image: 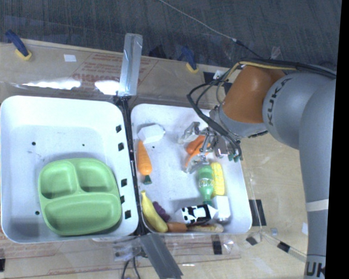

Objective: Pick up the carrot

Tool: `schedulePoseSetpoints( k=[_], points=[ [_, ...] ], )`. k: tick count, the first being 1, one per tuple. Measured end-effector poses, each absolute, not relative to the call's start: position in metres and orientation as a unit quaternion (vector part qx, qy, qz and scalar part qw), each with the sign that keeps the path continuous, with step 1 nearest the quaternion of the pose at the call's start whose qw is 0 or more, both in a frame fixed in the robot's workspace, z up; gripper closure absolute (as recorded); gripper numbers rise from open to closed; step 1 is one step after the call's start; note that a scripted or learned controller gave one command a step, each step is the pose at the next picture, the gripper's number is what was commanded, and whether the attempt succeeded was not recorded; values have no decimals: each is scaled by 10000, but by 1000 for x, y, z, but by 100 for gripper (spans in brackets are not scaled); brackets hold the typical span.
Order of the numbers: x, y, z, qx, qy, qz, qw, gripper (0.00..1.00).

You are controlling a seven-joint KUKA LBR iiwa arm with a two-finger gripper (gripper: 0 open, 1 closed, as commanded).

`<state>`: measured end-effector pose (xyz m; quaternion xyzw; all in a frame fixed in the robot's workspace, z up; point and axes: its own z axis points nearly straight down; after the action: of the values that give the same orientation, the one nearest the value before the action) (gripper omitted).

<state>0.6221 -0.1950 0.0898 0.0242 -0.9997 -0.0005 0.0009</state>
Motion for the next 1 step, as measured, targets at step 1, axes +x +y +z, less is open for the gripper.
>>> schedulePoseSetpoints(
  k=[1],
  points=[
    [626,-191,104,292,-9996,-5,-28,100]
  ],
)
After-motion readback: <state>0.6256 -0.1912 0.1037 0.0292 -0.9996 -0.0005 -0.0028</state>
